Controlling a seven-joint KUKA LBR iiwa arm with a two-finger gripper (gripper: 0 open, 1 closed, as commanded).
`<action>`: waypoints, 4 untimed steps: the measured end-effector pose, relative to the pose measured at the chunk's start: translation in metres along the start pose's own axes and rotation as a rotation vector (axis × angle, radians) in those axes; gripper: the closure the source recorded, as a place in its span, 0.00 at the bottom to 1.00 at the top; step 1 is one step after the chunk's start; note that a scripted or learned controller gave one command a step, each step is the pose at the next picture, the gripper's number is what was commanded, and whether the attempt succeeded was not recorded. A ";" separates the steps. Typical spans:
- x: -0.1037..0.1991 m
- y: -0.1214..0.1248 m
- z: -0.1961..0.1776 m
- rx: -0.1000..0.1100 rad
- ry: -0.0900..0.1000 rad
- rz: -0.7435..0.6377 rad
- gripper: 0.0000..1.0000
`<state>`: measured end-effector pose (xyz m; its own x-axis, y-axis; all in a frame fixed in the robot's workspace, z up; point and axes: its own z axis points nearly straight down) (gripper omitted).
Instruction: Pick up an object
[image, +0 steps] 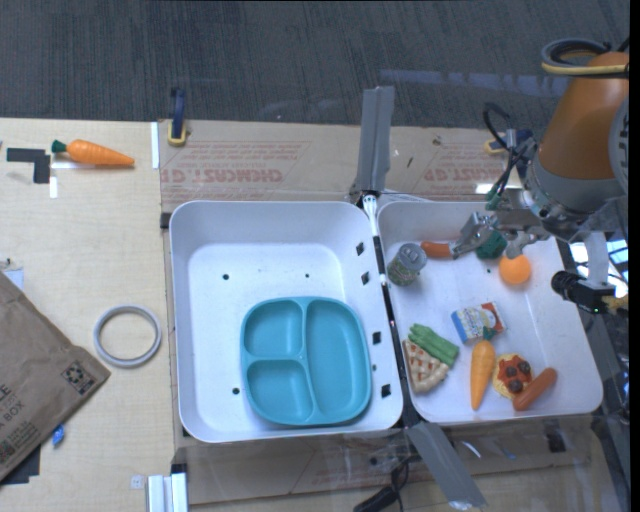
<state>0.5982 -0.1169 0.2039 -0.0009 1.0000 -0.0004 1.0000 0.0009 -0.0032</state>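
The right bin (575, 330) holds several toy foods. Among them are a grey can (407, 263), a small red-orange sausage (435, 249), an orange ball (515, 271) and a blue-and-white packet (475, 322). Nearer the front lie a green vegetable (433, 341), a waffle-like wedge (424, 369), a carrot (482, 373), a pizza slice (513, 374) and a red sausage (537, 387). My gripper (482, 240) hangs low over the bin's far part, between the small sausage and the orange ball. A dark green shape shows at its tip; I cannot make out what it is.
In the left bin (200, 300) lies a teal divided plate (305, 360). On the bench to the left are a second carrot (92, 153), a tape ring (127, 334) and a brown cardboard box (35, 385). A grey divider post (375, 140) stands between the bins at the back.
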 end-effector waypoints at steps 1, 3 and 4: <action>-0.013 -0.120 0.113 -0.002 0.001 -0.014 0.00; -0.019 -0.057 0.087 -0.004 -0.001 -0.241 1.00; 0.055 -0.049 0.003 -0.002 -0.001 -0.217 1.00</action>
<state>0.5486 -0.0615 0.2013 -0.2158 0.9764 -0.0007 0.9764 0.2158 -0.0016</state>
